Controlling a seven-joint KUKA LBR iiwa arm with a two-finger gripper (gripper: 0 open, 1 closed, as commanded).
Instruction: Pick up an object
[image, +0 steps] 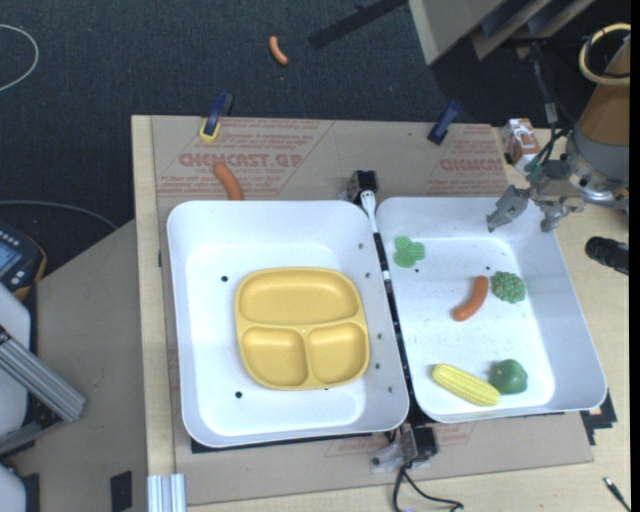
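The right bin (560, 330) holds an orange sausage (470, 298), a piece of broccoli (508, 287), a small green leafy piece (407, 252), a corn cob (465, 384) and a green pepper (509, 376). My gripper (528, 212) hangs over the bin's far right corner, above and behind the broccoli. It is open, and nothing sits between its spread fingers (505, 210). The arm's orange band shows at the upper right.
The left bin (200, 300) carries a yellow divided plate (300, 327). A second orange sausage (228, 181) lies on the cardboard behind the left bin, and another (278, 49) on the dark floor. Blue clamps (214, 117) (444, 122) hold the board's far edge.
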